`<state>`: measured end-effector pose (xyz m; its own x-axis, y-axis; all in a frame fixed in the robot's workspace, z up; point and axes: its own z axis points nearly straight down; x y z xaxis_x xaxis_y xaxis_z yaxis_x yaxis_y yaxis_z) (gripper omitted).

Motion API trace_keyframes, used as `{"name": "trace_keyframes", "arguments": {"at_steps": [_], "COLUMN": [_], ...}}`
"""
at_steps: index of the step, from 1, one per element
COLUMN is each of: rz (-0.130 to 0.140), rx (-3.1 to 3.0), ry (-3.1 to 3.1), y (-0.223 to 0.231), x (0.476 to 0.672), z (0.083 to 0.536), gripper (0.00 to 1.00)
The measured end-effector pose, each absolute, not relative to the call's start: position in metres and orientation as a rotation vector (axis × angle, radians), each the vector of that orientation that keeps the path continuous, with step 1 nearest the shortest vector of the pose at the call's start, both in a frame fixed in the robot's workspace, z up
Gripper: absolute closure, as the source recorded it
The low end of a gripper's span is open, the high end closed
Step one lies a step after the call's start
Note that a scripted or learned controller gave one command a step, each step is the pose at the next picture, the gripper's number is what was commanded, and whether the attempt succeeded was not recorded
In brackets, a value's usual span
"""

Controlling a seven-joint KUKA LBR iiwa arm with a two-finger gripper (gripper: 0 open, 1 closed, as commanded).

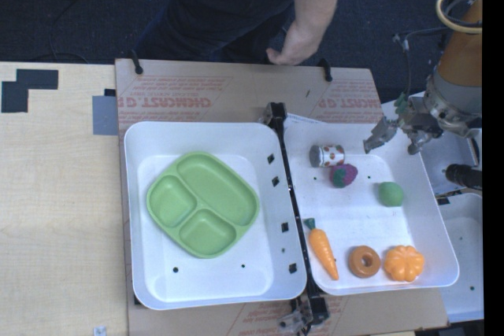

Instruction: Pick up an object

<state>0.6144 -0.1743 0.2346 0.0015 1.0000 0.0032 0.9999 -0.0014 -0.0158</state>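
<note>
Now hovering at two o'clock with fingers (398, 136) spread, empty; best to centre over the round green ball (390, 193) before descending.

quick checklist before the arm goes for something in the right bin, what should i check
1. Claw free of any object: ok, nothing between its fingers, which are spread open above the right bin's upper right corner.
2. Objects to pick present in the right bin: ok, can, purple ball, green ball, carrot, donut, pumpkin.
3. Target standing apart: ok for the green ball; not ok for the can and purple ball, which touch.
4. Person's hand away from the bins: ok, it is beyond the bench's far edge.
5. Green plate out of the way: ok, it lies in the left bin.
</note>
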Motion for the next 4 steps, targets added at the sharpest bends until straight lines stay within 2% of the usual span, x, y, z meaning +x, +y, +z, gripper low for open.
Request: {"name": "trace_keyframes", "arguments": {"at_steps": [1, 2, 3, 4], "rz": [0.002, 0.006, 0.006, -0.022], "rx": [-2.219, -2.214, -2.217, -2.228], "ry": [-2.22, -2.221, -2.217, -2.236], "y": [-0.174, -0.172, -0.175, -0.174], "x": [0.617, 0.623, 0.619, 0.627], "z": [0.243, 0.197, 0.134, 0.115], "gripper": [0.0, 0.0, 0.0, 0.0]}}
